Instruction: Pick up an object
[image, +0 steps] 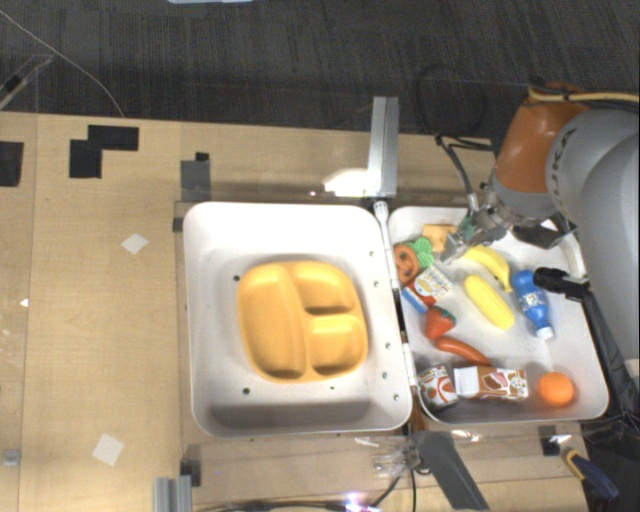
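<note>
- Pale wooden bench (90, 330) carries two shallow white bins side by side, with dark carpet beyond its far edge and black shapes at its far left corner.
- Left bin (210, 390) holds a yellow divided tray (300, 320) lying flat near its middle.
- Right bin (590, 385) holds a cluster of toy food and small packs.
- Grey arm (590, 160) with its orange band (530, 145) reaches in over the far right corner of the right bin.
- Its gripper (462, 240) hangs low over the far edge of that bin, just beside a banana (488, 262); whether its fingers are apart or closed, or have hold of anything, cannot be told.
- An ear of corn (488, 301) lies just nearer than the banana, toward the bin's middle.
- Blue bottle (532, 305) lies along the right edge.
- Orange fruit (556, 389) sits in the near right corner.
- Brown and white carton (490, 381) lies along the near edge, with a small pack (437, 385) at the near left corner.
- Red chilli (462, 348) and a strawberry (440, 322) lie toward the left edge.
- Pretzel-like brown piece (405, 262) sits by the far left corner.
</note>
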